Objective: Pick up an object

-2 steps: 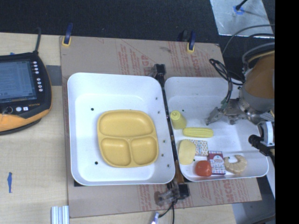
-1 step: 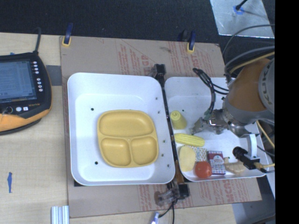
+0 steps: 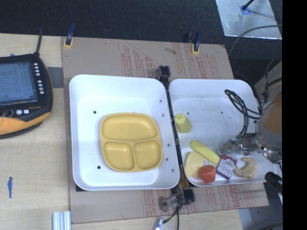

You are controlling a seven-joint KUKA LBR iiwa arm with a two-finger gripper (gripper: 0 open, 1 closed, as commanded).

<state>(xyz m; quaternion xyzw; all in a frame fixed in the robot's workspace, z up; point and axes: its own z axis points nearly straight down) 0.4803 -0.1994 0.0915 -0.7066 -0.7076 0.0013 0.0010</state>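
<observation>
The tabletop (image 3: 29, 176) holds two white bins side by side. The left bin (image 3: 86, 128) has a big yellow tray (image 3: 130, 141) with three parts in its middle. The right bin (image 3: 206, 99) holds the small toys, bunched at about five o'clock. The robot arm (image 3: 273, 114) comes in at three o'clock. Its claw (image 3: 245, 145) hangs low over the toys, but I cannot tell how it is set or if it has anything. The toys are a yellow corn (image 3: 205, 151), a red tomato (image 3: 207, 173), a tan shrimp (image 3: 247, 167), a little packet (image 3: 226, 166) and a small yellow bottle (image 3: 182, 122). I think the arm is just reaching in. Next it needs to drop onto one toy and squeeze.
</observation>
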